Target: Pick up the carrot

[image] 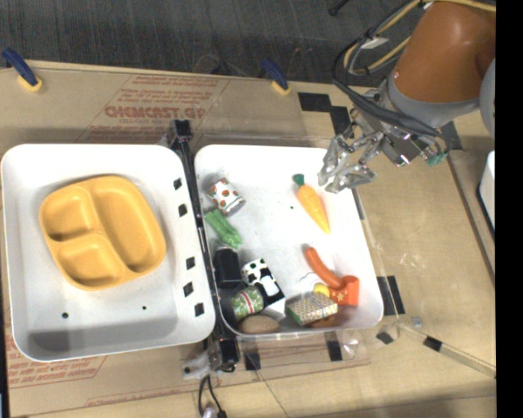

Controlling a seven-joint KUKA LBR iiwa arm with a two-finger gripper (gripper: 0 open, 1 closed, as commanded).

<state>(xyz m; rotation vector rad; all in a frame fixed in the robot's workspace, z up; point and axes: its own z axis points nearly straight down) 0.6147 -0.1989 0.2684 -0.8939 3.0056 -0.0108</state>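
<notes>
Camera view: carrot (313, 205) lying in the right bin (270, 159), near its far right corner, long axis slanting from green top down to the right. Claw (347, 171) just right of its top, empty; whether released or clenched, cannot tell. Cardboard (148, 111) printed "CHEMCAST".

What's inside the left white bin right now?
Inside the left bin sits a yellow divided tray, upright, with three compartments holding nothing visible. The bin floor beneath the tray is covered, so anything under it cannot be seen.
</notes>
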